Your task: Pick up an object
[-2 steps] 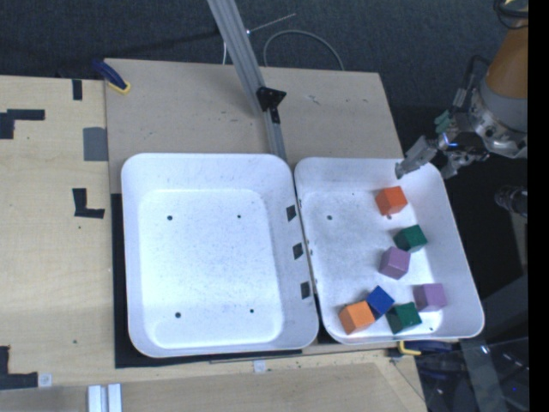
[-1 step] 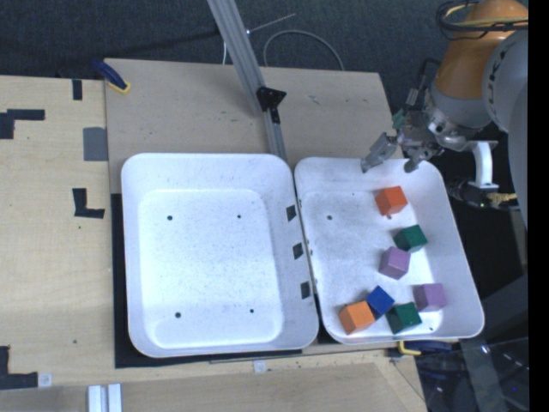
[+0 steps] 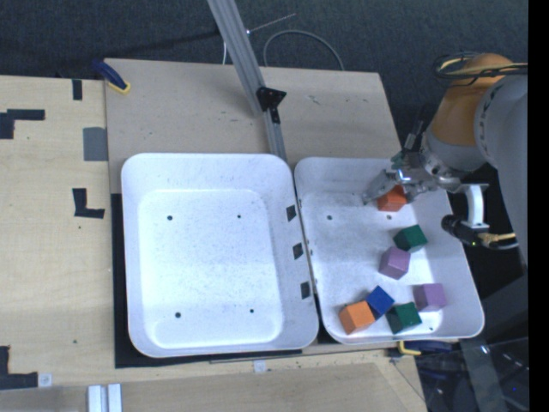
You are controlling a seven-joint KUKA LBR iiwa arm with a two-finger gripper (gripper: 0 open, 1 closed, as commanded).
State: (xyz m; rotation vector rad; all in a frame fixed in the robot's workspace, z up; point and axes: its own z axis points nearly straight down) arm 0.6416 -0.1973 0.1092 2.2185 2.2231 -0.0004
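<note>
My gripper (image 3: 393,194) hangs over the back part of the right bin (image 3: 343,256), reaching in from the right. A small orange-red block (image 3: 392,202) sits between its fingertips, and the fingers are shut on it. One grey finger (image 3: 374,197) sticks out to the block's left. Loose in the same bin lie a green block (image 3: 412,238) and a purple block (image 3: 395,263) just in front of the gripper. Further forward are another purple block (image 3: 429,296), a blue block (image 3: 380,300), an orange block (image 3: 357,316) and a second green block (image 3: 403,318).
The left bin (image 3: 206,256) stands beside the right one, their rims touching. A slanted metal pole (image 3: 244,54) crosses the back of the bench. The arm's grey and orange body (image 3: 480,118) fills the right side.
</note>
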